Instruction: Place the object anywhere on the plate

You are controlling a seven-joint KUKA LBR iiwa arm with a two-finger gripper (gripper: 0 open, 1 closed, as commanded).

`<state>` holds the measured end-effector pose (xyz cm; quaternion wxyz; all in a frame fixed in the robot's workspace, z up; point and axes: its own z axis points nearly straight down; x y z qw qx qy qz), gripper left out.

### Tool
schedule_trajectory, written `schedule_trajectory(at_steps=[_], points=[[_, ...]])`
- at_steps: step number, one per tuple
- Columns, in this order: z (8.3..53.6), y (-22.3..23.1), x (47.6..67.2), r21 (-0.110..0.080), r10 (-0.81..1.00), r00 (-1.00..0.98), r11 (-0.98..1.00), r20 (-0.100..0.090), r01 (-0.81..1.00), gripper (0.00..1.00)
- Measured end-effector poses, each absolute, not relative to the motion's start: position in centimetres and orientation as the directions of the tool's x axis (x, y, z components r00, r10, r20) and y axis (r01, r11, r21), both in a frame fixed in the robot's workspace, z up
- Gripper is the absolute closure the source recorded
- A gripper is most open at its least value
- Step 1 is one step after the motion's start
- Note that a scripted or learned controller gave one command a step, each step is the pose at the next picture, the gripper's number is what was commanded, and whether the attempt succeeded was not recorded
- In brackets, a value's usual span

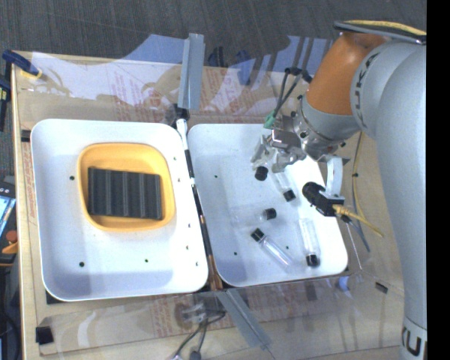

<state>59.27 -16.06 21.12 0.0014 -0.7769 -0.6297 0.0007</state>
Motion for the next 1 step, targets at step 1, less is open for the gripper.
schedule_trajectory(at_steps=[1], points=[[27.79, -10.21, 60.33, -0.001, 1.0, -0.018, 0.018, 0.0, 1.0, 1.0]])
